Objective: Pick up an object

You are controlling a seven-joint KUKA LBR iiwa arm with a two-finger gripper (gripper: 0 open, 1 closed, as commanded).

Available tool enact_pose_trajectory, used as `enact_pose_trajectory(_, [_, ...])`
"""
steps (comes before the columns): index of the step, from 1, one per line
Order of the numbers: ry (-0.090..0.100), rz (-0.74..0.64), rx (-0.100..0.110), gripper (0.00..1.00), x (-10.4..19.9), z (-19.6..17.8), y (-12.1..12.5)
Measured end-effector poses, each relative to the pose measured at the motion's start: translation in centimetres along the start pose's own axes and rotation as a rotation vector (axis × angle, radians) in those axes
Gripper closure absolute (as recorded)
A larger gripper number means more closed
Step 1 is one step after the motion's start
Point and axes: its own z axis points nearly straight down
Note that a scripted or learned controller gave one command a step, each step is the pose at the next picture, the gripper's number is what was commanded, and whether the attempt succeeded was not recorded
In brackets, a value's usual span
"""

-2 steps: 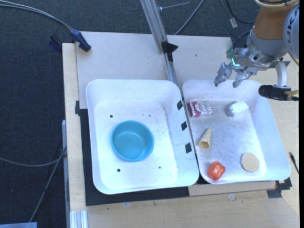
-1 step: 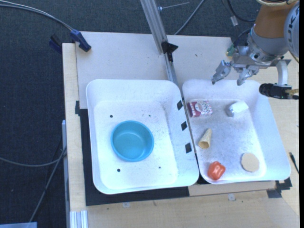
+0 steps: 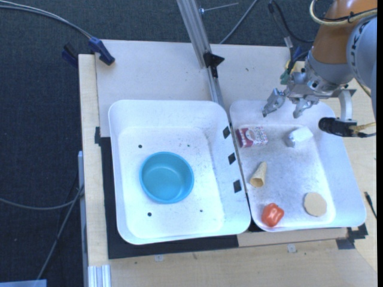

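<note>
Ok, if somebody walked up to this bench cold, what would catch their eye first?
Probably the blue bowl, sitting alone in the left bin. Next, the grey arm with its orange band, its gripper hanging with open jaws over the far edge of the right bin. Then the red object near that bin's front edge.

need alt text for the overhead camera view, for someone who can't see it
A grey robot arm's open two-finger gripper hovers over the back of the right white bin, which holds a small red-and-white carton, a white block, a tan cone, a red pepper-like toy and a round tan biscuit. The left white bin holds a blue plastic bowl.
</note>
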Motion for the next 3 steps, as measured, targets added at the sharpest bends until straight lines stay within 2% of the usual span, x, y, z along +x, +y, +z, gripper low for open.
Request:
enact_pose_trajectory(1, [0.001, -0.003, 0.001, 0.00, 1.1, 5.5, -0.1])
enact_pose_trajectory(2, [0.000, -0.002, -0.005, 0.00, 1.2, 8.4, 0.0])
enact_pose_trajectory(3, [0.001, -0.004, -0.016, 1.00, 1.3, 6.6, 0.3])
